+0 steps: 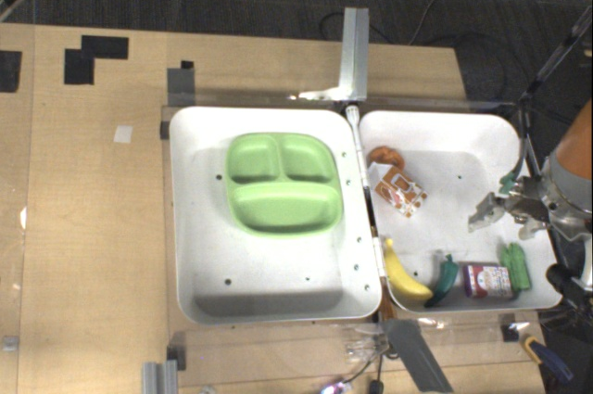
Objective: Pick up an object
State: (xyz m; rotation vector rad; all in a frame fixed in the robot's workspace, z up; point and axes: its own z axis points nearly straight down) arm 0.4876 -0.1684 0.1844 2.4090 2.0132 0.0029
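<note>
Pincer [505, 214] hangs spread apart, holding nothing, over bare floor of right bin [463, 142]. Nearest target, green block [516, 265], lies by the rim beside a jar [486, 281]; descent could clip the wall or nudge jar.

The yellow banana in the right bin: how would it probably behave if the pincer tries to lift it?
The curved yellow banana lies flat in the right white bin's near-left corner, so it probably will not roll. Its smooth, tapered skin may slip from the pincer. It looks light and rigid, perhaps a toy.
</note>
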